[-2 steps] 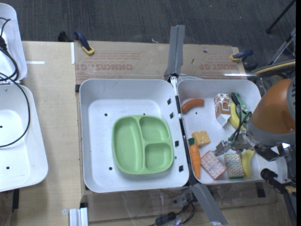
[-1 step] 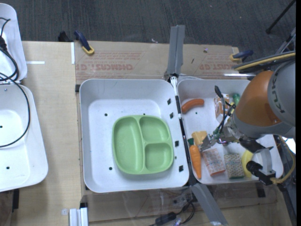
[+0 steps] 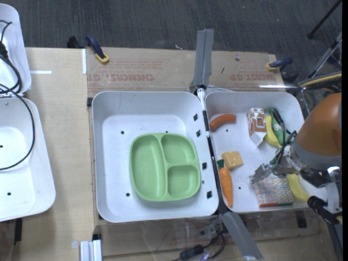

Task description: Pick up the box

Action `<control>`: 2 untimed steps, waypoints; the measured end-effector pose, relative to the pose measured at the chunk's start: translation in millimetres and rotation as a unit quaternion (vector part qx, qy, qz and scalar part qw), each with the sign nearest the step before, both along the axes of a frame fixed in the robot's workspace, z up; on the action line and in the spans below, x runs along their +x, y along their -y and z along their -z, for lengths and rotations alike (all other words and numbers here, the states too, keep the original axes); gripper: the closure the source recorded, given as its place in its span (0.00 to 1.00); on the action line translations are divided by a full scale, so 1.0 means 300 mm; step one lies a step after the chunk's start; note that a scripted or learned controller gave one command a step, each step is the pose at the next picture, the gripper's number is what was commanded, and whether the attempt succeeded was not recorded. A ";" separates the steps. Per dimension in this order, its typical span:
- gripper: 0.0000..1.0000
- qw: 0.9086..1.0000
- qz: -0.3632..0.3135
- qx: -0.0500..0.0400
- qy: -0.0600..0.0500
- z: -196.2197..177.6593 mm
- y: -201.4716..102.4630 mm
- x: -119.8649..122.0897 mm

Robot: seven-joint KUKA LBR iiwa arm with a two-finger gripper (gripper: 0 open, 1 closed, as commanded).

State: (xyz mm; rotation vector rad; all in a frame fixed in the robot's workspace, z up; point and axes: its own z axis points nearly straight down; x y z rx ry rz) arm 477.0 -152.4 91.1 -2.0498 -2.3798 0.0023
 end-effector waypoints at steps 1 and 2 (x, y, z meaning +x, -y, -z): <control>0.00 1.000 0.008 0.000 0.000 -0.169 -0.009 0.003; 0.00 0.997 -0.077 0.000 0.000 -0.143 0.128 0.001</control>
